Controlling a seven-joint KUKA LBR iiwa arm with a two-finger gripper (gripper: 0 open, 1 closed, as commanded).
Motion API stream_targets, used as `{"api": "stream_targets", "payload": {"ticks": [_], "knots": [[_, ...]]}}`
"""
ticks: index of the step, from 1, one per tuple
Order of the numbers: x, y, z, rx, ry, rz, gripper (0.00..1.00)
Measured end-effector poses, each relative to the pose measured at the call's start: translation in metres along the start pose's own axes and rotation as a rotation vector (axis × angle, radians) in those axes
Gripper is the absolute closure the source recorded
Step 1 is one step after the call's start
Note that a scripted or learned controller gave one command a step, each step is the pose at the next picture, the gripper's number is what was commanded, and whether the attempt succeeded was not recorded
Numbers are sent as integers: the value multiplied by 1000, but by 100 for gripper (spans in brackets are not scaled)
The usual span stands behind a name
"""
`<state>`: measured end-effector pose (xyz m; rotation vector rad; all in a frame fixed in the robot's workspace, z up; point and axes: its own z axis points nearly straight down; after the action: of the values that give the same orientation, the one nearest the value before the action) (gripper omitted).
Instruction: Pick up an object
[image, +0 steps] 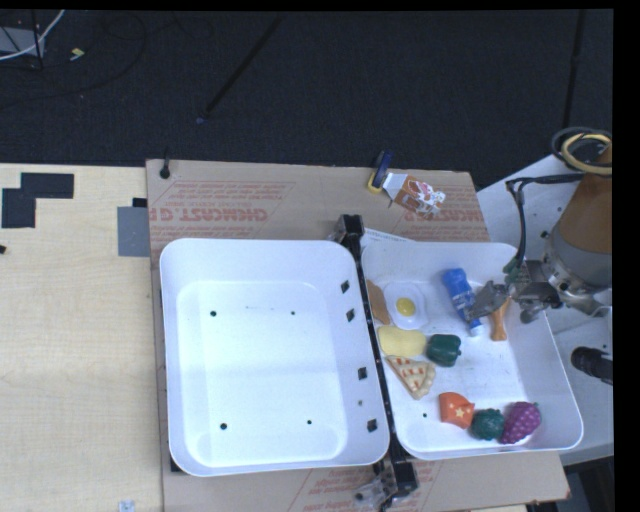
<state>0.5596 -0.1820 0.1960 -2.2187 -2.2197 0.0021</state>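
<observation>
two fingers of the metal claw (492, 305) sit low over the right shallow white plastic bin (560, 400), but the grey mechanism blurs together and i cannot tell whether it is released or clenched. a slim orange stick-shaped piece (499, 320) hangs at its tip, just beside the blue plastic bottle (459, 292); whether either is gripped is unclear. closing here could pinch both or nudge the bottle aside. further out lie the white-and-yellow fried egg toy (406, 308), dark green pepper toy (443, 349), yellow slab (400, 343), waffle-patterned wedge (412, 374), orange toy (455, 409) and purple grape bunch (521, 421). the arm's upper part is cut off at the right.
</observation>
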Motion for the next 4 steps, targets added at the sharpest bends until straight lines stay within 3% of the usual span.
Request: {"api": "stream_targets", "payload": {"ticks": [1,2,3,4], "knots": [[67,9,113,-2,-1,-4,0],[62,10,96,-4,-1,3,100],[62,10,96,-3,-1,6,0],[90,88,108,-7,-1,-4,0]]}}
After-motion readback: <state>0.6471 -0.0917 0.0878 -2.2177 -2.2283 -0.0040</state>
